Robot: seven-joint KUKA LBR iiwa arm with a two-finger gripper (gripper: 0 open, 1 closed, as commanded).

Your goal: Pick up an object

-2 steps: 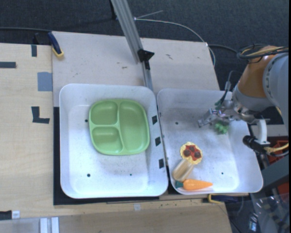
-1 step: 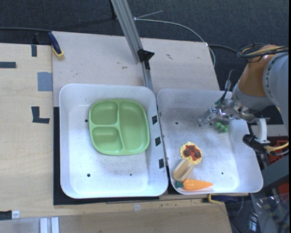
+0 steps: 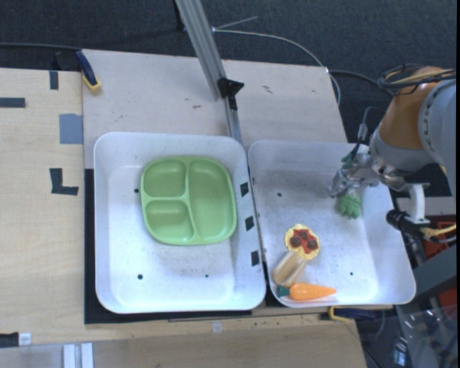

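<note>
Right now, pincer [image 3: 345,184] low in the right bin [image 3: 383,282], grip state impossible to tell, green leafy toy [image 3: 349,205] just beneath it, pizza slice [image 3: 302,241], bread roll [image 3: 289,267] and carrot [image 3: 312,290] nearer the front, green divided plate [image 3: 188,200] in the left bin [image 3: 115,228].

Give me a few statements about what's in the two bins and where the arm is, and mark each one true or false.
1. The green divided plate lies in the left bin. True.
2. The carrot lies in the left bin. False: it lies in the right bin, near its front edge.
3. The gripper is over the right bin, by the green broccoli piece. True.
4. The small pizza piece sits on the plate. False: it lies in the right bin.
</note>
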